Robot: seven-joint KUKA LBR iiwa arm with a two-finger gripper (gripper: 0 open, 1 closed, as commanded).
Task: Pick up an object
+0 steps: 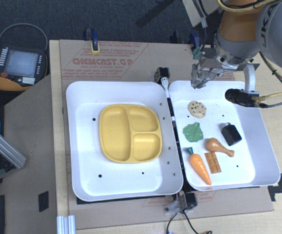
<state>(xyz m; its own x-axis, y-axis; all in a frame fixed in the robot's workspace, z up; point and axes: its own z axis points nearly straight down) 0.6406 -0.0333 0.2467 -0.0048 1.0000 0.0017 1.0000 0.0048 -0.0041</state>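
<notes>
The right bin (258,126) holds a chocolate-chip cookie (197,109), a green leafy piece (193,131), a black block (231,134), a brown drumstick (218,146), an orange carrot (200,168) and a small brown bar (212,162). My gripper (200,78) hangs over the far left corner of that bin, above and behind the cookie, with nothing visible between its fingers. The grey arm with its orange band (248,13) comes in from the upper right.
The left bin (82,130) bears a yellow divided plate (130,132). A black bar (171,116) runs between the bins. A black sensor on a cable (241,97) juts over the right bin's far edge. A pendant with a screen (19,65) lies off the bench at left.
</notes>
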